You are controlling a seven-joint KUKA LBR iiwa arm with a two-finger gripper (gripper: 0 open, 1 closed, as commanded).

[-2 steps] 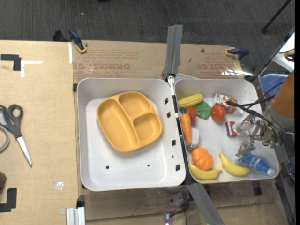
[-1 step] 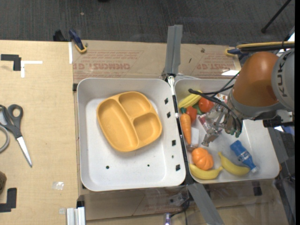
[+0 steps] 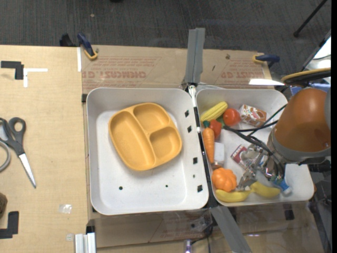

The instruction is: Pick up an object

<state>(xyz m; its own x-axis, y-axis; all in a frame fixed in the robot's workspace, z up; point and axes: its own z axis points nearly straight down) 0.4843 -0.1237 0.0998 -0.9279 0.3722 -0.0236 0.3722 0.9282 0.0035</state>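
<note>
The gripper [image 3: 247, 179] hangs at the right bin's [image 3: 239, 93] five o'clock, above a banana [image 3: 231, 196]; its pinch state I cannot tell. Packet [image 3: 251, 114] print is unreadable.

dark carpet floor [image 3: 158, 9], wooden bench [image 3: 42, 141]

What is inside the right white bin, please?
Corn, tomato, carrot, pumpkin, bananas, snack packets. The arm covers its right part.
</note>
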